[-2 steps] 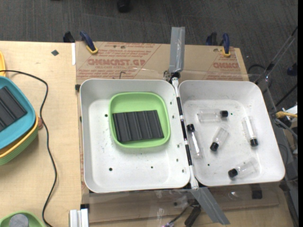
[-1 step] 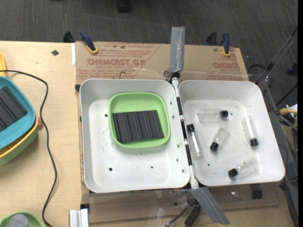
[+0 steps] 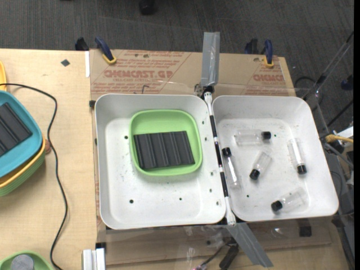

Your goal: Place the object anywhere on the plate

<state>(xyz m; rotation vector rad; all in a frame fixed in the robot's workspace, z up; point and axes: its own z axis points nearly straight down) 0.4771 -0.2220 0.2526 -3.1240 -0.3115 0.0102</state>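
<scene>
A square green plate [image 3: 166, 118] sits in the upper middle of the left white bin [image 3: 115, 198]. A black ribbed rectangular pad [image 3: 165, 149] lies flat on the plate and covers most of its floor. In the right white bin [image 3: 318, 145] lie several clear vials with black caps: one near the back [image 3: 252, 136], one along the right side [image 3: 296, 156], one in the middle [image 3: 259, 165], one against the left wall [image 3: 229, 166] and one at the front [image 3: 287, 201].
A stack of teal and yellow dishes [image 3: 17, 145] holding another black pad sits at the far left on the wooden bench. A black cable [image 3: 57, 167] runs down beside it. Cardboard [image 3: 146, 69] held by clamps lies behind the bins.
</scene>
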